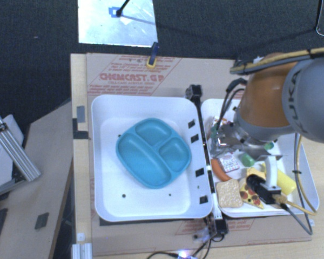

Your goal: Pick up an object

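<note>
Arm [281, 101] over right bin [308, 190] — grip state cannot be told. Hot dog [220, 169] below, long axis toward 5 o'clock. Blue tray [153, 152] in left bin [105, 144].

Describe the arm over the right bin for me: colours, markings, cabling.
The arm has a bulky grey shell with dark lettering on its side and a wide orange band above the wrist. Below the band sits a silvery metal wrist section, with thin black cables looping down beside it. A yellow cable trails past the right bin. The pincer is too hidden to describe.
</note>
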Motion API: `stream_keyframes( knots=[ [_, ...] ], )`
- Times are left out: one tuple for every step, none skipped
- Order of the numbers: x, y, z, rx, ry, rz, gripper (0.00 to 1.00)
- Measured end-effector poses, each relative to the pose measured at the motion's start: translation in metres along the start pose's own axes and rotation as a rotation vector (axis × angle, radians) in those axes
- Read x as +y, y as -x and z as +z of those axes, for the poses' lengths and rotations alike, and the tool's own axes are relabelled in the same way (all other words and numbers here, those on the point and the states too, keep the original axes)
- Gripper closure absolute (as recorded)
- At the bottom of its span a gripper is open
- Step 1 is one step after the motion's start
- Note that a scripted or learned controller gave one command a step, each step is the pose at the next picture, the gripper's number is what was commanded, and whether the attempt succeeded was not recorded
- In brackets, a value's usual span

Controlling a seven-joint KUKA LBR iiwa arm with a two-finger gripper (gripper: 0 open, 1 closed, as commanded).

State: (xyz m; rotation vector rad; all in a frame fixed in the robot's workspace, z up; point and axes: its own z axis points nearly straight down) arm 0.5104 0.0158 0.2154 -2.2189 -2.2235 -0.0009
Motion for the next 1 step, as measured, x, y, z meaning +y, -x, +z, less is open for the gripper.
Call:
stream_keyframes(
  knots=[
    [-0.0055, 0.0140, -0.0098, -0.001, 0.002, 0.002, 1.00]
  ],
)
